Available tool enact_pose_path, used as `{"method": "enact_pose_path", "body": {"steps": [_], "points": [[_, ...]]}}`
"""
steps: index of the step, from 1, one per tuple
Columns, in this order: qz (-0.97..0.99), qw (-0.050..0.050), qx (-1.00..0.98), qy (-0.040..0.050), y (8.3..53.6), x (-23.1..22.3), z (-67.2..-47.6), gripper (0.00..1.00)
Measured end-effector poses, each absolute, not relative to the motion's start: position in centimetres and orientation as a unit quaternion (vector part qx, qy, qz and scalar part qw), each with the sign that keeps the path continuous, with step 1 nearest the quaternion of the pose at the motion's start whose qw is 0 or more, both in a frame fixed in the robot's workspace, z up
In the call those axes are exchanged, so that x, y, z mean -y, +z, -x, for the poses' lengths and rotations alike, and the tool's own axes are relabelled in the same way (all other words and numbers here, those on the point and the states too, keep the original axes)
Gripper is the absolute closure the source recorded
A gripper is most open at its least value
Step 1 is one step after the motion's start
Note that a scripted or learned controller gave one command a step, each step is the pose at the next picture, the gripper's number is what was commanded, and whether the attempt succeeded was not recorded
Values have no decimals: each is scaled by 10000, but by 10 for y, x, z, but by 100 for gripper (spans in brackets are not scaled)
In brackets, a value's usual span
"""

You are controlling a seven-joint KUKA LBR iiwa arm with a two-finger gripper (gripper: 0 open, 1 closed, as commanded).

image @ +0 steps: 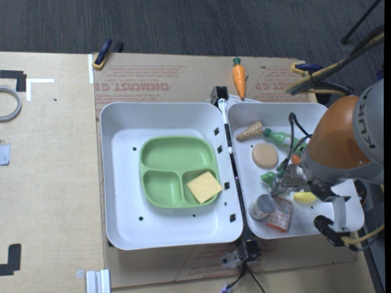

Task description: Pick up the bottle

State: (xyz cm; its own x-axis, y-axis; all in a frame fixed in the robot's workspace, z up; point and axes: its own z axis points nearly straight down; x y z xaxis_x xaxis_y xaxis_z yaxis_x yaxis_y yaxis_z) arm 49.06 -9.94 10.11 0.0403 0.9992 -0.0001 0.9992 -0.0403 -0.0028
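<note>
Pincer (pixel 282 185) hangs low in the right bin (pixel 244 163), grip state unclear, near the green bottle (pixel 282 138) lying beside a round cookie (pixel 266 156).

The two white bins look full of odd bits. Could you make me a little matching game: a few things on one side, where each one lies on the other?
Things:
1. yellow block
2. toy carrot
3. green bottle
4. small can

Places:
A. on the cardboard beyond the bins
B. near the front of the right bin, beside a red packet
C. in the green tray's lower right compartment, left bin
D. toward the back of the right bin, by the arm

Pairs: 1-C, 2-A, 3-D, 4-B
</note>
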Motion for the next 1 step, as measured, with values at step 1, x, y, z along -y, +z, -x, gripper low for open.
{"method": "enact_pose_path", "body": {"steps": [1], "points": [[6845,-2,7290,5,229,166,-477,100]]}}
